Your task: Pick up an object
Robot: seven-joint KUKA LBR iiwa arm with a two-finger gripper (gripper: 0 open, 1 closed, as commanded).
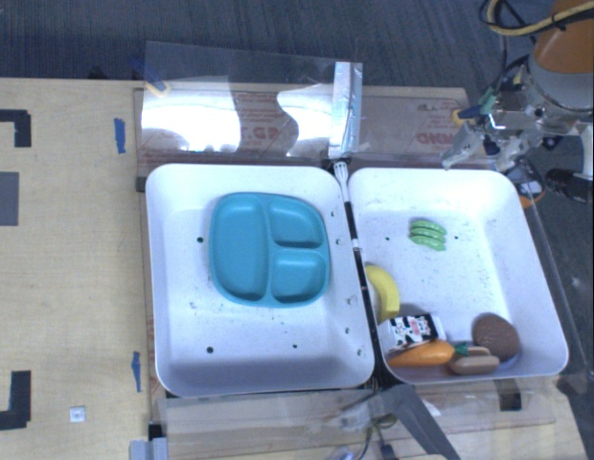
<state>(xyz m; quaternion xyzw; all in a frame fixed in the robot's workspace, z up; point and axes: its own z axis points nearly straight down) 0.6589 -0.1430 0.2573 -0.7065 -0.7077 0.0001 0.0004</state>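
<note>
The right bin (489,195) holds several small items: a green ridged piece (427,233) near its middle, a yellow banana-like piece (381,290) against the left wall, and a black-and-white carton (412,330). An orange carrot (422,354), a brown round piece (495,333) and a tan bun-like piece (474,362) lie along the front wall. My gripper (489,156) hangs above the bin's far right rim, open, with nothing between its fingers. It is well clear of every item.
The left bin (172,286) holds a teal divided plate (270,249). A clear plastic sheet (239,113) stands behind the bins. Yellow and black cables (513,12) loop at the arm's wrist in the top right corner.
</note>
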